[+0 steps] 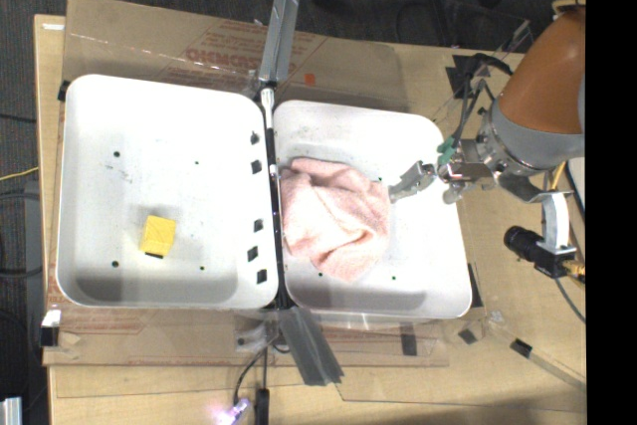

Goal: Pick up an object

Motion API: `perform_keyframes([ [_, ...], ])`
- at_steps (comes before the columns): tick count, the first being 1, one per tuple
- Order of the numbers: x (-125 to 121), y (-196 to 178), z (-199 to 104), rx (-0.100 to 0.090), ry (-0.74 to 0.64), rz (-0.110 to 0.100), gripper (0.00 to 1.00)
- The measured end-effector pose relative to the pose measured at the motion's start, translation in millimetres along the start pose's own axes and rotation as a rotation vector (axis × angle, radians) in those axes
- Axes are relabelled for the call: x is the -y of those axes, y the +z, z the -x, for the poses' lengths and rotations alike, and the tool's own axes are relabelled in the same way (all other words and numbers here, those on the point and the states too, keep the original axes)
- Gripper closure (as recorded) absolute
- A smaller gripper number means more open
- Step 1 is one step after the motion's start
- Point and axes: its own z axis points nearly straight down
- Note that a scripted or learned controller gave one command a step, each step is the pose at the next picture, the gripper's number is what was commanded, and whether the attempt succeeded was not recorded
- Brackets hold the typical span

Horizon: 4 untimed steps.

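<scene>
A crumpled pink cloth [333, 214] lies in the right bin [438, 254], against its left wall. A small yellow block [158, 235] sits in the left bin [119, 114], toward the front left. My gripper [406, 184] reaches in from the right over the right bin, its tip just beside the cloth's upper right edge. Nothing is seen held in it.
A grey metal divider bar [277, 35] runs between the two bins, with black clips along the seam. The bins rest on a cardboard sheet [338, 55] on the bench. The right half of the right bin is bare white floor.
</scene>
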Motion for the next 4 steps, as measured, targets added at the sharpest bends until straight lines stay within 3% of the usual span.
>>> perform_keyframes([
  [1, -31, 78, -30, 0.000, -0.324, 0.000, 0.00],
  [2, -74, 178, -46, 0.002, -0.361, 0.009, 0.00],
  [3, -75, 168, -47, 0.001, -0.366, 0.008, 1.00],
  [4, -127, 81, -157, 0.000, 0.136, 0.002, 1.00],
])
